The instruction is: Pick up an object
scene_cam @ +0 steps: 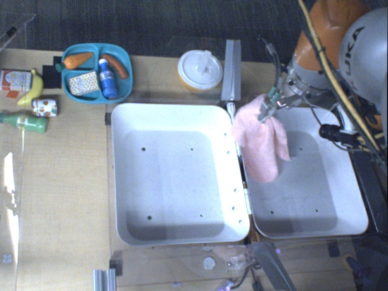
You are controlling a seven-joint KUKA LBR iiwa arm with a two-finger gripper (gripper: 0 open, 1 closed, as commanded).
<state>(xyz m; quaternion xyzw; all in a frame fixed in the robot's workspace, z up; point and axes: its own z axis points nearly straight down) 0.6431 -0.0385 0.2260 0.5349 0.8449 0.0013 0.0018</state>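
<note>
The two-finger gripper [267, 111] is clenched on the top of a soft pink cloth [262, 141], which hangs over the left edge of the right shallow white bin [321, 211].

Soft overhead light, slightly blurry (glare streak at bench [54, 223] left)

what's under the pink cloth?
The pink cloth hangs from the gripper, which pinches its top edge. Below it are the right bin's left rim and floor. The patch of floor directly behind the cloth is covered.
</note>
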